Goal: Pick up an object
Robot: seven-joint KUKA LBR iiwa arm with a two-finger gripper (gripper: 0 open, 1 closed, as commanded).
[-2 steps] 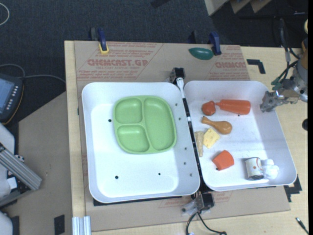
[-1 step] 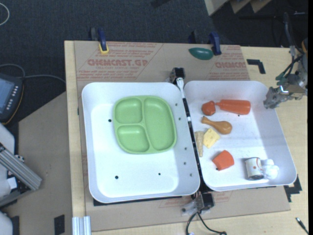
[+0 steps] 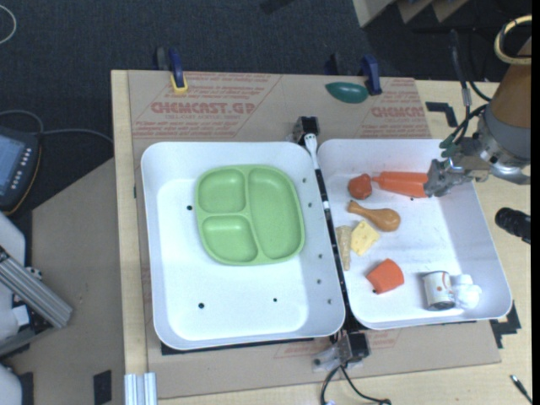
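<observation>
Cardboard-topped worktop: robot hand (image 3: pixel 442 179), grip state unclear, poised at the carrot (image 3: pixel 400 181) beside the green plate (image 3: pixel 250 214), seemingly lining up a grasp.

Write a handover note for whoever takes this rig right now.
Tool: low in the right bin, at the right end of the orange carrot; grip cannot be judged from this view.
Right bin also holds a drumstick, a yellow cheese wedge, an orange-red block and a small can.
Left bin holds a green divided plate.
Done: approach to the carrot. Nothing is lifted.
Left: secure a grasp and lift one object.
</observation>
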